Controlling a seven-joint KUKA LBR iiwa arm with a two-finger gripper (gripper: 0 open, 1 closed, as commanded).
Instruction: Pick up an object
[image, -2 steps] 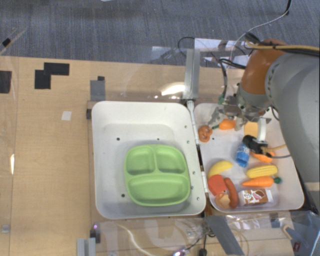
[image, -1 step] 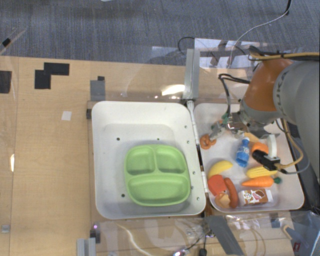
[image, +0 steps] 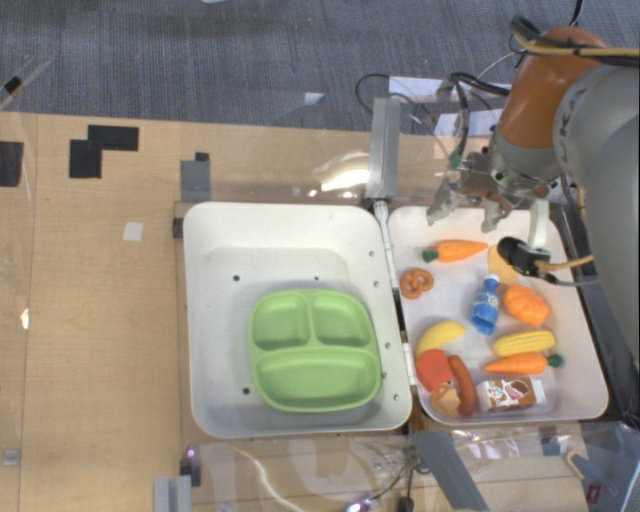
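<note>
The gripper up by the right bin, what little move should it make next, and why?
Probably a short drop straight down toward the carrot. The gripper hangs open above the far end of the right bin with nothing between its fingers, and that carrot lies just below it, apart from the pretzel and blue bottle, so it looks like the easiest pick.

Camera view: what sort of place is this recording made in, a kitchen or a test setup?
Most likely a robot lab bench, not a kitchen. Two white bins sit side by side on a wooden bench; the right one holds toy food such as a carrot and a blue bottle, and a grey arm's tool hangs above it.
</note>
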